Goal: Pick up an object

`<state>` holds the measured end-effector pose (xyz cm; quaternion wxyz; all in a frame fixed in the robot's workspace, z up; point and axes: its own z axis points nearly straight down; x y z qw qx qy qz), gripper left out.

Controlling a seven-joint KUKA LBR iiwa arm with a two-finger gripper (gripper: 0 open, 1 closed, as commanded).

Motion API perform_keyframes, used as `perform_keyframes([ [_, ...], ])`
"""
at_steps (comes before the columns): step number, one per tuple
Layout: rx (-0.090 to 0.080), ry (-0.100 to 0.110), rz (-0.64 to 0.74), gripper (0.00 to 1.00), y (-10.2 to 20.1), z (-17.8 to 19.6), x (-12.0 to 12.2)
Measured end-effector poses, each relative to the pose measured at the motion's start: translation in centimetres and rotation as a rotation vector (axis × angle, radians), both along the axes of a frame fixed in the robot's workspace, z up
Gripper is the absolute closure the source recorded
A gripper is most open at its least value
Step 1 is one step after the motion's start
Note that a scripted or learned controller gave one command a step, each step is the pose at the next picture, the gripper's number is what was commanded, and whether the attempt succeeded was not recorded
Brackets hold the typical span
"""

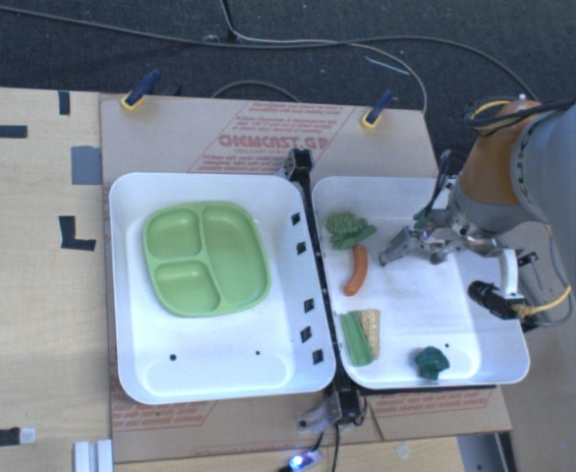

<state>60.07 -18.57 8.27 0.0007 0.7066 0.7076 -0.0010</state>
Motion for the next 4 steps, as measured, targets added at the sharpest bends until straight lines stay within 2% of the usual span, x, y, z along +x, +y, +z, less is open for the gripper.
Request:
perform_keyframes([
  [1,-0.002,-0.005,0.0,1.0,0.0,1.4,0.1],
  [3,0.002,-0.004,0.001,1.0,1.7,10.9,1.1],
  [4,0.001,-0.004,0.0,1.0,1.4,16.7,0.4],
])
